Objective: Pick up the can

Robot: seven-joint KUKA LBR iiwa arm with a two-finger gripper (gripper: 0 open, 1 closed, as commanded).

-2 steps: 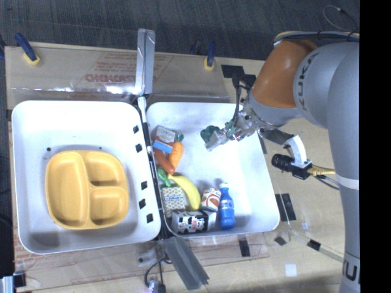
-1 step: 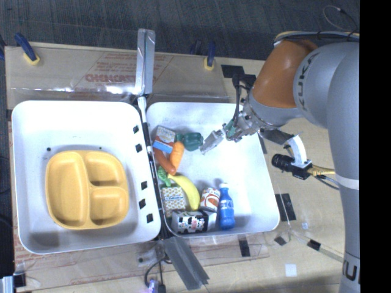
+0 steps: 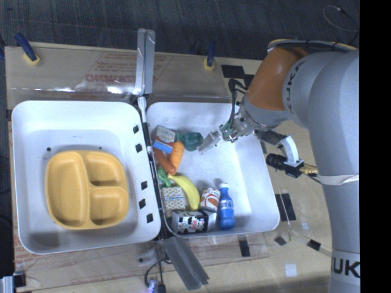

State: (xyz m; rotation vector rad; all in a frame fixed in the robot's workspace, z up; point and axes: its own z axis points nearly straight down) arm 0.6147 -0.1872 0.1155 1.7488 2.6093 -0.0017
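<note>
The can (image 3: pixel 209 198), red and white, stands in the right bin (image 3: pixel 256 182) near its front, between a banana (image 3: pixel 187 190) and a blue bottle (image 3: pixel 226 207). My gripper (image 3: pixel 209 141) hangs over the middle of the same bin, well behind the can and just right of a teal object (image 3: pixel 192 140). Its fingers look open and nothing is between them. The grey arm with its orange band (image 3: pixel 272 84) reaches in from the right.
Along the right bin's left side lie a carrot (image 3: pixel 176 155), a green item (image 3: pixel 164 177), a small box (image 3: pixel 173 198) and a black-and-white carton (image 3: pixel 189 222). The left bin (image 3: pixel 30 139) holds a yellow divided tray (image 3: pixel 87 188).
</note>
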